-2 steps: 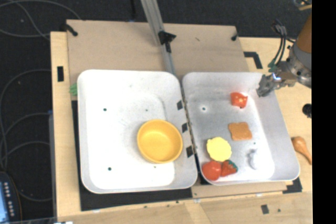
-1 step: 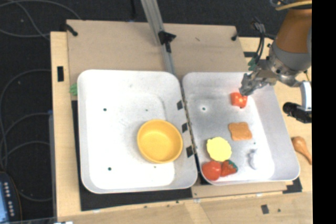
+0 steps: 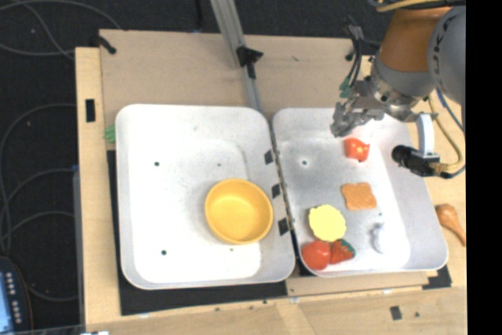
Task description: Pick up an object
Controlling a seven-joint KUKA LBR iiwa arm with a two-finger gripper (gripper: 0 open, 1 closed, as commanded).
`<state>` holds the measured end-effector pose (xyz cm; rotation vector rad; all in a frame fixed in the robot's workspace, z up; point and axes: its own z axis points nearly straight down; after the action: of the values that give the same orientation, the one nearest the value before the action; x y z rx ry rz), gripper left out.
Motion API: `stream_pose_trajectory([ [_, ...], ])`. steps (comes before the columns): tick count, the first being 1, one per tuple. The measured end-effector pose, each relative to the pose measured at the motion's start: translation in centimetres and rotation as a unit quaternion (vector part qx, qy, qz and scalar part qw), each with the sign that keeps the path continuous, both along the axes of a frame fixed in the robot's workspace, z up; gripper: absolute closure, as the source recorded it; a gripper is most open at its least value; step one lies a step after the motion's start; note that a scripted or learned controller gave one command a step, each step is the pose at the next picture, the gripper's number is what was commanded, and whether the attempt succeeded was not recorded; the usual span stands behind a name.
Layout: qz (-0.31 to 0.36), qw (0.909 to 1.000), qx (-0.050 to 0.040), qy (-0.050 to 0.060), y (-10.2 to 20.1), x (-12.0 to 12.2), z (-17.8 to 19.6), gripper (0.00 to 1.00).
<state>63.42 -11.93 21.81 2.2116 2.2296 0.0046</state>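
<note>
**Gripper over right bin's far edge, finger state unclear**

Arm comes in from the right, orange band above the wrist. Gripper sits low over the far part of the right bin. Can't tell whether the fingers are apart or closed, or whether anything is between them; that part is small and blurred.

Right bin contents: small red piece just beside and below the gripper tip, contact can't be judged. Tan toast-like square mid-bin. Yellow round ruffled item nearer the front, close to the divider. Red tomato-like item at the front edge, with a red strawberry-like piece touching it on the right. Small grey object right of the yellow item, too small to identify.

Left bin: yellow bowl upright, toward the front right.

Orange object lies on the bench outside the right bin.
</note>
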Motion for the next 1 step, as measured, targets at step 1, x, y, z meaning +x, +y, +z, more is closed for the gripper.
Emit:
stream_pose_trajectory([
  [1, 0.000, 1.0000, 0.0002, -0.001, 4.93, -0.12, 1.42, 1.00],
])
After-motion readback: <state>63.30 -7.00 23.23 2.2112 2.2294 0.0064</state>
